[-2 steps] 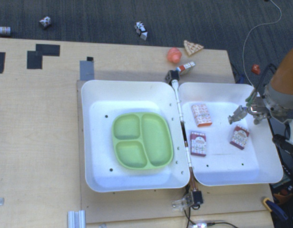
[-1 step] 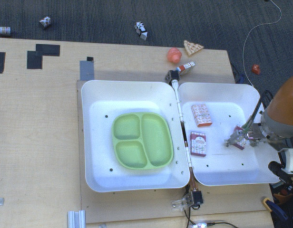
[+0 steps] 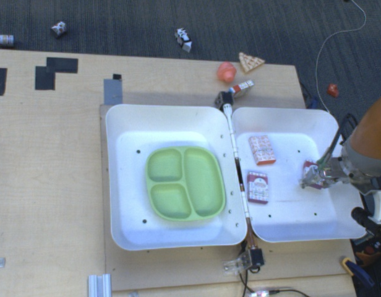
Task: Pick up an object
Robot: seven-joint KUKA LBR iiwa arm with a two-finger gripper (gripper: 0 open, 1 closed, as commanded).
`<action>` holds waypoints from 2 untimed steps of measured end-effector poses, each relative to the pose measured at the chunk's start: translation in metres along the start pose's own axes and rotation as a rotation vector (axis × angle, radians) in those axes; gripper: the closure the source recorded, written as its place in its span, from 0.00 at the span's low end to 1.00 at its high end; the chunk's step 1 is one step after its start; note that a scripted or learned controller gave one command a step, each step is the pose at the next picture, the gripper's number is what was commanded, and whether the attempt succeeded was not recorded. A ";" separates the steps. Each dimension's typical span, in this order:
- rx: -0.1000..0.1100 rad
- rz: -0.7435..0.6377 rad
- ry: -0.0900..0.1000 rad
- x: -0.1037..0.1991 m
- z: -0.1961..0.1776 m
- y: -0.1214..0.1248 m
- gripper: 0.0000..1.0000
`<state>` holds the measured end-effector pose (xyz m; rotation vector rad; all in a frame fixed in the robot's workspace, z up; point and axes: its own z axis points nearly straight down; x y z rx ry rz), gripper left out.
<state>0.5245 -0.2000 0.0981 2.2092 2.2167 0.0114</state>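
Light wood bench (image 3: pixel 48 166) on dark carpet, two white bins side by side. Landmark: the ridge where the bins meet (image 3: pixel 235 166).

Left bin (image 3: pixel 125 184): green divided tray (image 3: pixel 185 183) just off the ridge, taking up most of the floor. Not a likely pick target for this approach.

Right bin (image 3: pixel 289 221): two small red-and-white packets near the ridge. Upper packet (image 3: pixel 262 150) sits a bit further from it, lower packet (image 3: pixel 258 187) just beside it. Both lie flat, apart from each other.

Gripper (image 3: pixel 314 178) is low over the right bin floor, on the far side from the ridge, well apart from both packets. A small red thing (image 3: pixel 310 165) sits right at its tip. Might be an object, might be part of the tool; too small to tell. Can't tell whether the gripper is clenched or released, or whether anything is in it.

Risks from here, as I judge them:
- If the red bit is the target, it's tiny and close to the bin's sloped wall, so the grasp could close on nothing or push it up the slope.
- If the target is a packet, the gripper is far off, and a flat packet on a smooth floor will probably slide or be pinched at an edge only.
- Lower packet is tight to the ridge, so there's little clearance on that side.
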 end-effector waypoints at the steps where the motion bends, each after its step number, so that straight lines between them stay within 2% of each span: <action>1: 0.009 -0.002 0.003 0.064 -0.086 -0.017 1.00; 2: 0.010 -0.001 0.004 0.132 -0.119 -0.027 1.00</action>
